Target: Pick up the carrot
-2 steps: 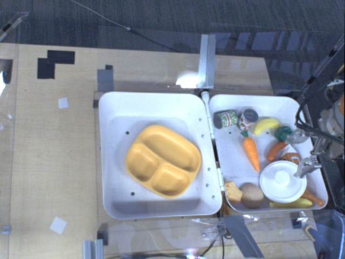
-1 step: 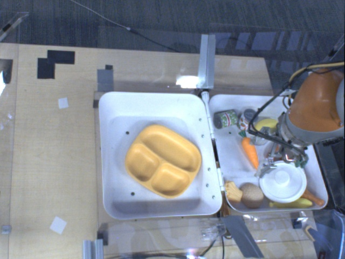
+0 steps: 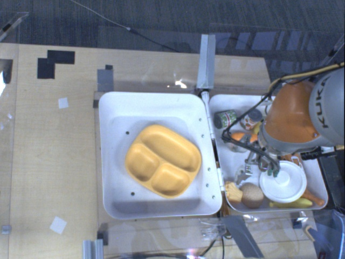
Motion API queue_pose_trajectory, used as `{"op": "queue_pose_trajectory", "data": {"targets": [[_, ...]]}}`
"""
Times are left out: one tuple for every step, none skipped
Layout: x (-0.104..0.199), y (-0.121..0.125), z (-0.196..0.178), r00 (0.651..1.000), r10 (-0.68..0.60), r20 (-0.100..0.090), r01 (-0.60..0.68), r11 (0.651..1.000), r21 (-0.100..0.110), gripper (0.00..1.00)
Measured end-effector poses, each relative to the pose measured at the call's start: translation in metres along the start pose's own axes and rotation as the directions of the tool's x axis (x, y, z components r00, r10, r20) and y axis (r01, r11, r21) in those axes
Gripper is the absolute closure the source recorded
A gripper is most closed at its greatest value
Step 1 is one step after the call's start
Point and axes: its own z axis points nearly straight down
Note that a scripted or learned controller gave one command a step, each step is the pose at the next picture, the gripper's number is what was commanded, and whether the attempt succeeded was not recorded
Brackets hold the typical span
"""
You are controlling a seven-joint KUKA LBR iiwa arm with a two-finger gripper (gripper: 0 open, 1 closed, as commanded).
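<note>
The carrot (image 3: 239,137) is an orange piece lying in the right bin (image 3: 322,183), near its left wall and just below a green can (image 3: 226,117). Its right end is hidden under the arm. My gripper (image 3: 259,169) hangs below and to the right of the carrot, over the bin floor between the carrot and a white bowl (image 3: 282,181). Its fingers (image 3: 248,171) stand open with nothing between them. The gripper is apart from the carrot.
A brown round potato-like item (image 3: 252,195) and a pale yellow chunk (image 3: 233,190) lie at the right bin's front left. A banana (image 3: 291,203) runs along its front edge. The left bin (image 3: 110,144) holds a yellow divided plate (image 3: 163,159).
</note>
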Motion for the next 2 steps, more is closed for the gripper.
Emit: {"op": "queue_pose_trajectory", "data": {"targets": [[-0.078,0.005,0.003,0.98,0.198,-0.004,-0.198,0.98,0.003,0.0],[-0.081,0.007,-0.011,0.982,0.191,0.002,-0.191,0.982,0.0,1.0]]}}
